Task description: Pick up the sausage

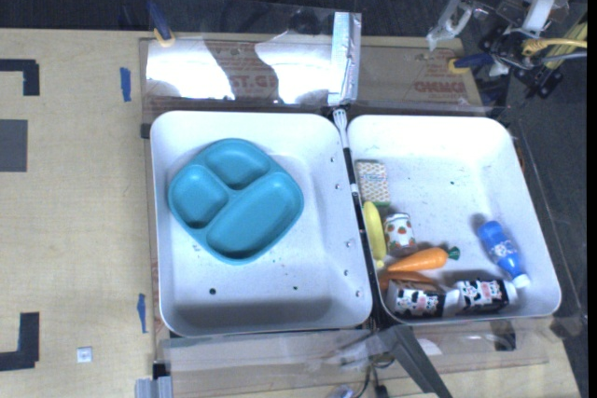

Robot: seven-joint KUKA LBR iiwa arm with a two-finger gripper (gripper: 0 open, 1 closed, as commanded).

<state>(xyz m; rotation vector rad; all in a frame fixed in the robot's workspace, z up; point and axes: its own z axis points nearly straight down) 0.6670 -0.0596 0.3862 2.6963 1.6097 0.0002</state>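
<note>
In the right bin [466,144], a dark reddish-brown sausage [409,277] lies near the front left corner. It is squeezed between an orange carrot [420,259] behind it and a black-and-white cow-patterned bottle [417,300] in front, and only a thin strip of it shows. My gripper [492,9] hangs high at the top right, beyond the back edge of the right bin and far from the sausage. Nothing is visible in its grasp.
The right bin also holds a yellow banana [374,228], a small red-and-white cup [399,231], a patterned wafer [371,174], a second cow-patterned bottle [482,294] and a blue bottle [500,247]. A blue sectioned plate [236,199] lies in the left bin [187,294].
</note>
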